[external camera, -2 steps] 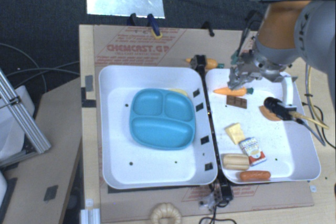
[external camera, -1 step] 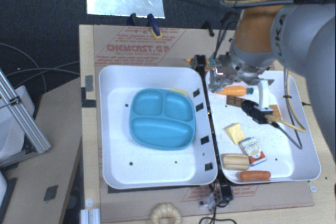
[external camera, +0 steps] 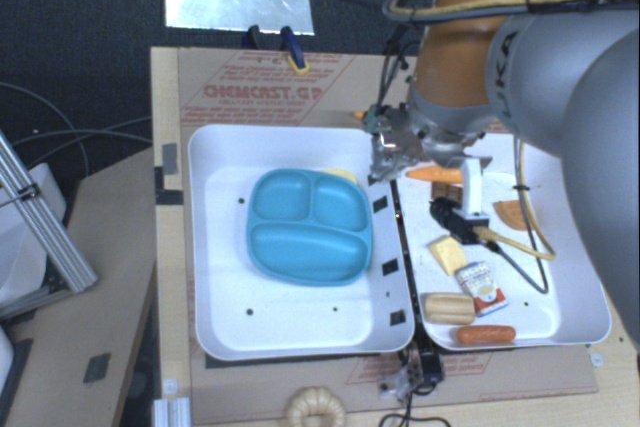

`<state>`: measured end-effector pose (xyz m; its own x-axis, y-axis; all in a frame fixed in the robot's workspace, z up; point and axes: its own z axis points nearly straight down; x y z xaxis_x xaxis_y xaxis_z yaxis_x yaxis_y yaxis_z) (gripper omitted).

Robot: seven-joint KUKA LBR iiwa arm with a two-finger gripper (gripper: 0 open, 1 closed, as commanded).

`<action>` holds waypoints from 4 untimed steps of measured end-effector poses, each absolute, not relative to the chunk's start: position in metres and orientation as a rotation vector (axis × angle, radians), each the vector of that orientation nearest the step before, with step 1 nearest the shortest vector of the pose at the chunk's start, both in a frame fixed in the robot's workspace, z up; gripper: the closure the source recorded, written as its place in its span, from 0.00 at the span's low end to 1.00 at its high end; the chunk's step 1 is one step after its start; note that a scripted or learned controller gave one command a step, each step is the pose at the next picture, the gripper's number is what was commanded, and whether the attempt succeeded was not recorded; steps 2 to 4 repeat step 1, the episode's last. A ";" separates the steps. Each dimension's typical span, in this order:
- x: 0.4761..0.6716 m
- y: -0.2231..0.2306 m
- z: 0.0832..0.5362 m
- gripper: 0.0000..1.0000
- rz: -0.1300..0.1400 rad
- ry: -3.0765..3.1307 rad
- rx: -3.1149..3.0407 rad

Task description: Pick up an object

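- Since the arm (external camera: 560, 65) reaches in from the right and bends down over the far end of the wall between the two bins, its gripper (external camera: 385, 147) sits low at that far end, on the left bin's side, apparently lined up for a grab there; whether it is open or closed I cannot tell, and nothing is visibly held
- Because the task names no particular item, any loose piece will do; most lie in the right bin (external camera: 585, 320)
- Nearest the gripper, a carrot (external camera: 434, 174) lies just inside the right bin's far left corner, so it looks the easiest reach
- Along that bin's left edge, a cheese block (external camera: 449, 254) sits mid-way, a small packet (external camera: 480, 285) just beside it, a bread roll (external camera: 449, 308) nearer the front and a sausage (external camera: 485, 335) along the front edge
- In the left bin (external camera: 215, 315), a blue tray (external camera: 308, 225) fills the middle; it is broad and flat, probably a poor fit for two fingers
- A yellow piece (external camera: 342, 175) peeks out at the tray's far right edge, close to the gripper, so it may be the real target
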<state>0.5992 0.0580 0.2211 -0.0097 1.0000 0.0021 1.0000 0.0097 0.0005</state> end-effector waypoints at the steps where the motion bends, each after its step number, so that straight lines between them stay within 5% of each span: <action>1: 0.601 0.089 0.216 1.00 -0.003 -2.230 -2.213; 4: 0.601 0.089 0.216 1.00 -0.003 -2.230 -2.213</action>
